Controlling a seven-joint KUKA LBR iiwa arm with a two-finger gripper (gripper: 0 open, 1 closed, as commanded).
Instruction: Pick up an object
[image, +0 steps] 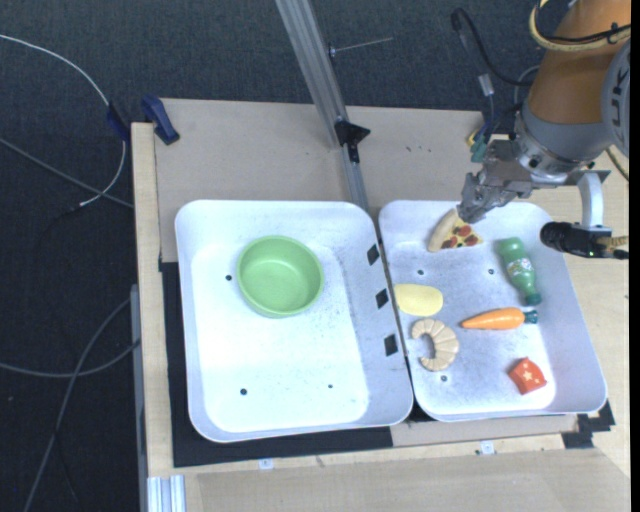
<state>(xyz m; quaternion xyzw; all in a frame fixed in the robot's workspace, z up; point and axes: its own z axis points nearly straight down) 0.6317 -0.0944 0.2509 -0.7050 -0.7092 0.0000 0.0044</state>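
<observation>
The grey 2-finger gripper (472, 212), finger state impossible to tell, hovers over a small flat plastic pizza slice (452, 235) at the right white bin's (590, 370) far edge, likely light, stiff, best pinched across its crust.

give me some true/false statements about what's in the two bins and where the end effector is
1. The green bowl sits in the left bin. True.
2. The carrot lies in the left bin. False: it lies in the right bin.
3. The end effector is at the pizza slice. True.
4. The green bottle stands inside the bowl. False: it lies in the right bin.
5. The red piece touches the croissant. False: they lie apart.
</observation>
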